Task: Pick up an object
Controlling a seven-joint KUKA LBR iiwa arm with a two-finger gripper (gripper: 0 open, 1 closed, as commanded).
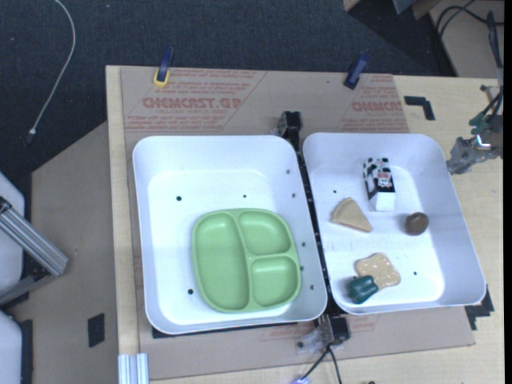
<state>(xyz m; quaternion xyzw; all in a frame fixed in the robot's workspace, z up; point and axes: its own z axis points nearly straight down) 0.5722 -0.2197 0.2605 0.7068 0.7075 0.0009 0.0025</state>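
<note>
The right bin (pixel 432 157) holds several small objects. A black-and-white carton (pixel 378 184) stands near its back. A tan wedge (pixel 350 214) lies left of centre and a brown round piece (pixel 416 223) sits toward the right wall. At the front lie a toast-shaped slice (pixel 379 269) and, touching its left corner, a teal object (pixel 362 289). My gripper (pixel 470 150) hangs at the right edge of the view, just outside the right bin's back right corner, well apart from every object.
The left bin (pixel 160 174) contains a green divided plate (pixel 245 258) toward its front. A black clamp (pixel 290 123) joins the bins at the back, and another (pixel 334 326) sits at the front. Blue clips (pixel 356 70) hold the cardboard base.
</note>
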